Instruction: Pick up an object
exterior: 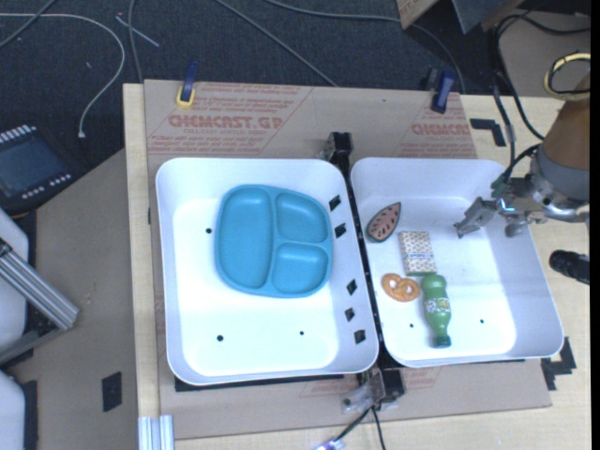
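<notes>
The right bin (506,340) holds a few small things near its left side: a brown leaf-shaped piece (383,221), a patterned white packet (416,249), an orange pretzel (400,288) and a green bottle (436,309) lying on its side. My gripper (489,215) hangs over the upper right part of this bin, to the right of the packet and apart from all of these things. Its fingers are spread, with nothing between them.
The left bin (187,279) holds a blue divided plate (273,240). Black clips line the seam between the bins (349,251). Blue clamps (187,89) hold the cardboard at the back. Cables run across the dark floor beyond the bench.
</notes>
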You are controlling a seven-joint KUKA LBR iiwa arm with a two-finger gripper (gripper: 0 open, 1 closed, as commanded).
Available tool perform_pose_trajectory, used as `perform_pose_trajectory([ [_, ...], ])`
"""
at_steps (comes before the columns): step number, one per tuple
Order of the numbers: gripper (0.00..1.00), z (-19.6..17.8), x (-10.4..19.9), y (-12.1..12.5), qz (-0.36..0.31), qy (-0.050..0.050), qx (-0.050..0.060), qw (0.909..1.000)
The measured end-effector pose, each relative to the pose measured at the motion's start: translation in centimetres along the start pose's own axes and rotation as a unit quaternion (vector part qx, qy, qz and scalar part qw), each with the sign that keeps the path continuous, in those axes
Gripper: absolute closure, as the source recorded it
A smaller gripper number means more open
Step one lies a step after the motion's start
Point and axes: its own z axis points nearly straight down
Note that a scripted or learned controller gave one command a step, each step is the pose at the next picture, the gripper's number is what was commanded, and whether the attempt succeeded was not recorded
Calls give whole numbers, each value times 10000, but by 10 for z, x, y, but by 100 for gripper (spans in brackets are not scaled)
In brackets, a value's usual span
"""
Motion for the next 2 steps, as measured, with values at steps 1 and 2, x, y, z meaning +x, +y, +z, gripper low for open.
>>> perform_pose_trajectory([
  [1, 0, 64, 3, -3, 4, 3, 10, 10000],
  [2, 100, 48, 2, 0, 3, -11, -35, 10000],
])
